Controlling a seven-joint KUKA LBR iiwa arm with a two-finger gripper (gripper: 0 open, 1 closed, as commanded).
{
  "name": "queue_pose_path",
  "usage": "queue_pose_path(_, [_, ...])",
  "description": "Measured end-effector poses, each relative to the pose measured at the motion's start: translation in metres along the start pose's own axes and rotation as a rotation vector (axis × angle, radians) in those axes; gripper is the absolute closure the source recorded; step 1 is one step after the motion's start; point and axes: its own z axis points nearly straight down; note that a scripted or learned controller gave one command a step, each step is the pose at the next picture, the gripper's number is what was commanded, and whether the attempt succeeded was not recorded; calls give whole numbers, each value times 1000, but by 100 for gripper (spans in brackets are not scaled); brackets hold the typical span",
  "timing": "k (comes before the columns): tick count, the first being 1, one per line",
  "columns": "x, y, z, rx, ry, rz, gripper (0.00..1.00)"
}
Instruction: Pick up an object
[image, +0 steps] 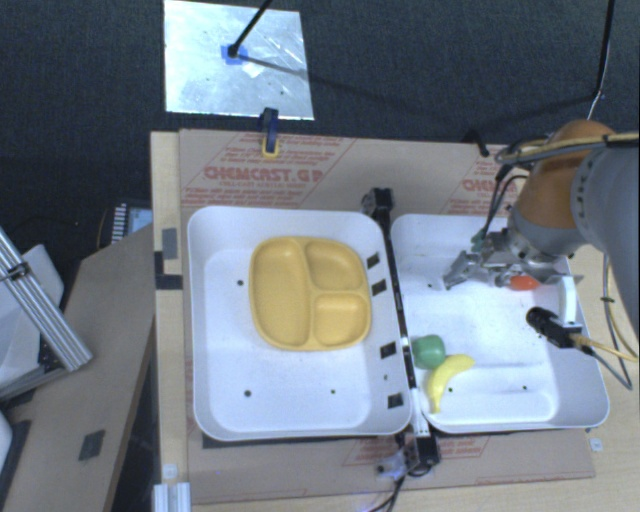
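Observation:
My gripper (455, 276) hangs low over the back of the right bin (500, 410), pointing left, and I see nothing held in it. A small orange-red thing (522, 283) lies just to its right, partly under the wrist. At the bin's front left, a green round object (430, 350) sits touching a yellow banana (446, 377). Both are well in front of the gripper.
The left bin (225, 400) holds a yellow divided plate (307, 292) near its middle. A black divider strip (392, 300) runs between the two bins. The grey arm with its orange band (560, 190) enters from the right, over the right bin's back corner.

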Motion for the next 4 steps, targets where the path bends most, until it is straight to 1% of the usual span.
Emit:
queue_pose_path(1, [0,1,5,0,0,-1,0])
queue_pose_path(2, [0,2,-6,-3,-1,0,100])
queue_pose_path(3, [-10,6,-63,-5,-1,1,100])
queue_pose_path(4, [-14,6,-127,-6,-2,-2,100])
